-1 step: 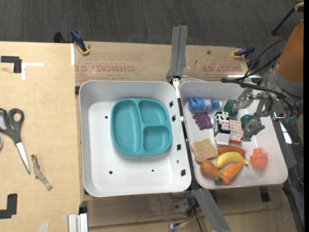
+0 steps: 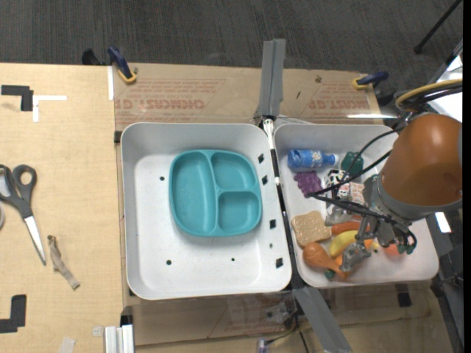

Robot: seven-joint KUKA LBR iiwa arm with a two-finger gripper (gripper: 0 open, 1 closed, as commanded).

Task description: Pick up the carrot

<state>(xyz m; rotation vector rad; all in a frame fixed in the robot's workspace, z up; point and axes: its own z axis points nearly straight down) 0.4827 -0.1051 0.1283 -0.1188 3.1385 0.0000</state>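
Gripper (image 2: 358,252) sits low in the right bin (image 2: 419,274), front corner; we can't tell its state. Carrot (image 2: 343,230) lies just beside it on the far-left side, long axis roughly left-right, next to the toast slice (image 2: 310,226). We judge a short shift aligns us.

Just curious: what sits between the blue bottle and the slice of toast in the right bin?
In the camera view, a purple toy lies between the blue bottle and the toast.
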